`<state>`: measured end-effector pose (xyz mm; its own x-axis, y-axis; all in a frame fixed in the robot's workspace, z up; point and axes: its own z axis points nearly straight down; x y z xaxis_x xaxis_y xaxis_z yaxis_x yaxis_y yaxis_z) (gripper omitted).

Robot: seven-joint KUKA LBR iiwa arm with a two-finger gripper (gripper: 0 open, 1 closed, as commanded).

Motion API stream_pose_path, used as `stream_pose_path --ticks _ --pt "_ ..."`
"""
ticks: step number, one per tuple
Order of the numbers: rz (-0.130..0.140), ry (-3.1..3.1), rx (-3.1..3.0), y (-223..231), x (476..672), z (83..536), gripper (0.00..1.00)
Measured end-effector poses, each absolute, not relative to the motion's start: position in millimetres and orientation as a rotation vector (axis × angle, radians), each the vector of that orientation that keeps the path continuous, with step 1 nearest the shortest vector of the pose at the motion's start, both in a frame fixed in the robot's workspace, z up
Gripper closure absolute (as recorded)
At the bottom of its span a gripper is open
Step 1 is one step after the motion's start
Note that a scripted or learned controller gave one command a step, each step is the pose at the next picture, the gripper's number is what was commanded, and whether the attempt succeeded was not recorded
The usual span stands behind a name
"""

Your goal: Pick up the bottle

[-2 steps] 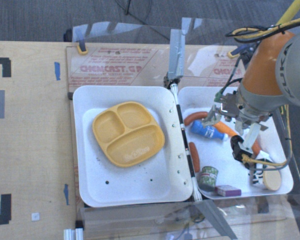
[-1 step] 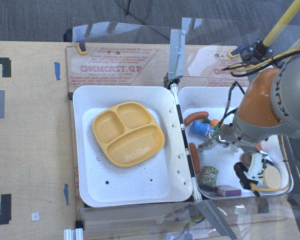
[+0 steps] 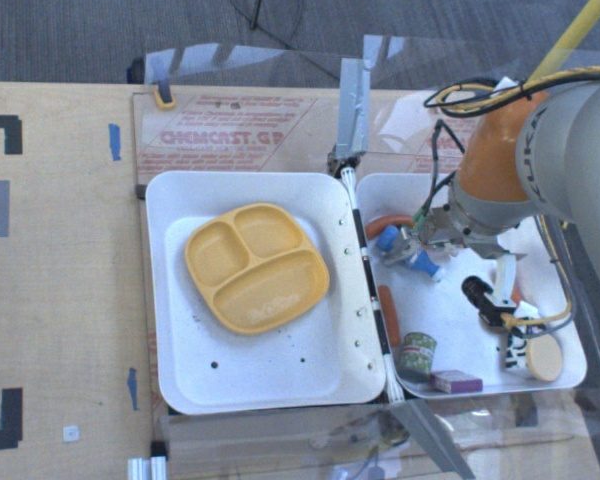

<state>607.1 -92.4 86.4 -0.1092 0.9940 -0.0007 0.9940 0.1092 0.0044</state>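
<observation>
Arm over the right bin; yellow divided plate in the left bin.

You see the gripper low in the right bin's upper left part, among blue and orange objects; whether it is gripping anything cannot be told. No item there can be surely identified as the bottle. A green can stands near the front wall.

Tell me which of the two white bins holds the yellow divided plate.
The left bin holds the yellow divided plate. The right bin instead holds small items such as a green can, and the gripper is down in it.
</observation>
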Motion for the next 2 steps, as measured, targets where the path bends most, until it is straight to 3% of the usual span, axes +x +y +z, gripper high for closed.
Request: stream_pose_path --ticks 1,2 --pt "0.011 2.334 2.093 -92.1 608.5 97.9 1.0" --pt "0.001 2.243 2.196 -115.1 605.9 166.8 1.0"
